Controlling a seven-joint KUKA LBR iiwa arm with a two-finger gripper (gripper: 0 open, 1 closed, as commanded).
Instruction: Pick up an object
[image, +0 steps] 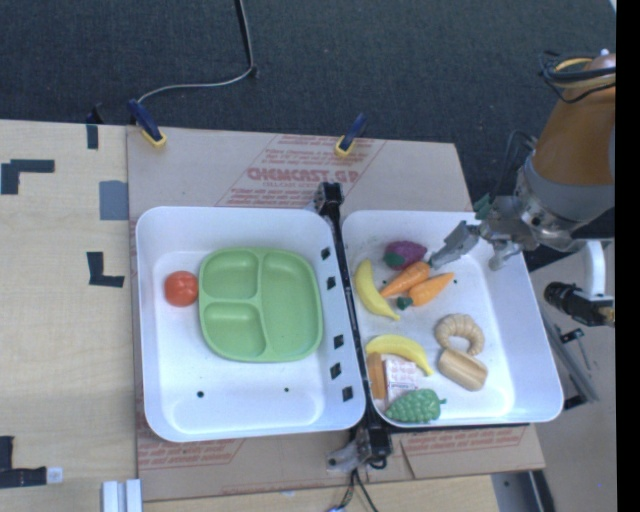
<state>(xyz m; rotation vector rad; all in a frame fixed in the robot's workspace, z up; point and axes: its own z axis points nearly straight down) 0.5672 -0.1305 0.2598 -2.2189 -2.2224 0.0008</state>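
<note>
Overhead, gripper (447, 250) poised above right bin (520, 330), jaws' state impossible to tell, carrots (420, 284) just beside purple toy (404, 252).

Robotics lab: clamped cardboard (300, 175) under bins (160, 330), toy food, cables.

Orange carrot (431, 289) lies slanted in right bin (520, 330), second carrot (405, 279) touching alongside.
</note>
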